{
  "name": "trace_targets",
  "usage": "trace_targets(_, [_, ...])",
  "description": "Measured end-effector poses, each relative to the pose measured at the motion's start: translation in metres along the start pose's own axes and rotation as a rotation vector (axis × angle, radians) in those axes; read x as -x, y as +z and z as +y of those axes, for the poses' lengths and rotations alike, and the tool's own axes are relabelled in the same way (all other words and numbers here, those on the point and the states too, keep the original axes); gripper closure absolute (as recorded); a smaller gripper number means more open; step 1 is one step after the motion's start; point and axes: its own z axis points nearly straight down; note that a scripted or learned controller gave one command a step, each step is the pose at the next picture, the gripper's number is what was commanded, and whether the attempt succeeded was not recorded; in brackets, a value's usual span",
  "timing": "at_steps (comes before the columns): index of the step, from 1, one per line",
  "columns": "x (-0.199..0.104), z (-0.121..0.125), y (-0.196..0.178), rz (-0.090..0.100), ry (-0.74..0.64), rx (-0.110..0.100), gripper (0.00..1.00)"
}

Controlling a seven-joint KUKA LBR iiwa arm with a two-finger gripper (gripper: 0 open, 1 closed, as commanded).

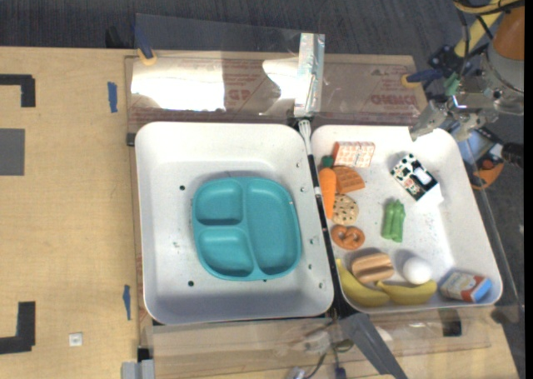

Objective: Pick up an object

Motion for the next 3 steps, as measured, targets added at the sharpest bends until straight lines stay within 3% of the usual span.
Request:
trace_targets(1, [-0.037, -0.069, 0.138, 0.002, 0.115, -0.015, 0.00])
trace_targets(2, [-0.063, -0.083, 0.160, -0.002, 0.176, 0.006, 0.00])
trace_targets(3, [-0.064, -0.081, 0.148, -0.001, 0.178, 0.011, 1.00])
